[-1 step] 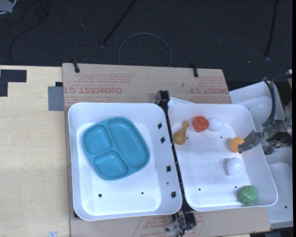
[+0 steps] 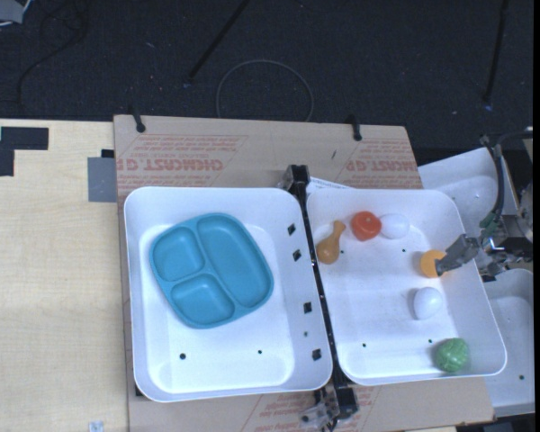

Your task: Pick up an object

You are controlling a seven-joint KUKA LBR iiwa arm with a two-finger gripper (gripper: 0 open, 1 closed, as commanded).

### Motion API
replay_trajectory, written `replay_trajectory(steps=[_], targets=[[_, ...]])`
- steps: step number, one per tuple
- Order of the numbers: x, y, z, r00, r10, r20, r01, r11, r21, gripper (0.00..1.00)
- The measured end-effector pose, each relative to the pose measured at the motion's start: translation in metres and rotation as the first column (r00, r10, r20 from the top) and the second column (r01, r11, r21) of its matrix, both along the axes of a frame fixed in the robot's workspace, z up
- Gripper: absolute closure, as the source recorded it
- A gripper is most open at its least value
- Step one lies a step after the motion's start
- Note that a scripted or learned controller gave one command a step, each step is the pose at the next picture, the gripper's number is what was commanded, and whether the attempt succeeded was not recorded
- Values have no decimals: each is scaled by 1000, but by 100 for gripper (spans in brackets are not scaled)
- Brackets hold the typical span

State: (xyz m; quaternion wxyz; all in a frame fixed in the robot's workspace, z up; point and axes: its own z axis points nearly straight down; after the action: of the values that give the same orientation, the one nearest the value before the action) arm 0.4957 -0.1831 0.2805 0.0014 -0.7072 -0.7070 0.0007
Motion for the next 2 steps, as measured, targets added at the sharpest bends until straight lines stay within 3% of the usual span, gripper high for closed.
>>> replay_trajectory(steps=[2], targets=[[5,-2,-127,1000,0,-6,0,1000,2,0]])
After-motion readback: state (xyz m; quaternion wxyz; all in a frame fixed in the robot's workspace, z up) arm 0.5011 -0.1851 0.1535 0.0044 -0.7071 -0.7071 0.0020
